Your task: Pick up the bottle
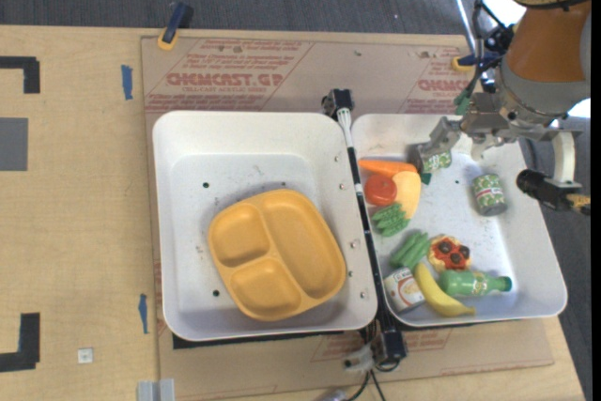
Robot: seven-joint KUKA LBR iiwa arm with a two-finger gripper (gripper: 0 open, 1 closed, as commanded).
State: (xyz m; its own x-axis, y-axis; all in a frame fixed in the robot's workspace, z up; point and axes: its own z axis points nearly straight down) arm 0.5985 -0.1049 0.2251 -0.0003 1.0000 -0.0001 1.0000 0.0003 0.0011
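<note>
The green bottle (476, 283) lies on its side near the front edge of the right bin (540, 249), neck pointing right, touching a banana (435, 289). My gripper (462, 146) hangs over the back of the same bin, well behind the bottle. It is open, and nothing shows between its fingers. One finger (436, 148) slants down-left toward a small green-and-white item beside the carrot.
The right bin also holds a green can (487, 193), a carrot (387, 169), a tomato (380, 190), green vegetables (392, 220), a pizza toy (449, 252) and a small jar (404, 288). A yellow divided plate (274, 254) lies in the left bin (178, 202).
</note>
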